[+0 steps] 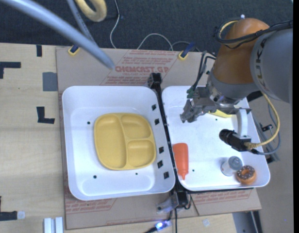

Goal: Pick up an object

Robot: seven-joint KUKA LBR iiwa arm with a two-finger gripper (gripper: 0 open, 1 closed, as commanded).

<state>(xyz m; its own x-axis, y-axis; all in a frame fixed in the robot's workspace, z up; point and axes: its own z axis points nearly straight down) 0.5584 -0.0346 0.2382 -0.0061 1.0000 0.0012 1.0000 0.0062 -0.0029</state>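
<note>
Orange carrot by right bin's divider, donut and grey cup near corner, gripper above, grip state unclear, yellow tray in left bin.

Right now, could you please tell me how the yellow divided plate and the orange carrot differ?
The yellow divided plate lies in the left bin; the orange carrot lies in the right bin, against its left wall. The plate is broad, flat and sectioned; the carrot is narrow and tapered. The plate looks far larger than the carrot. Both lie flat, apart from the pincer.
</note>
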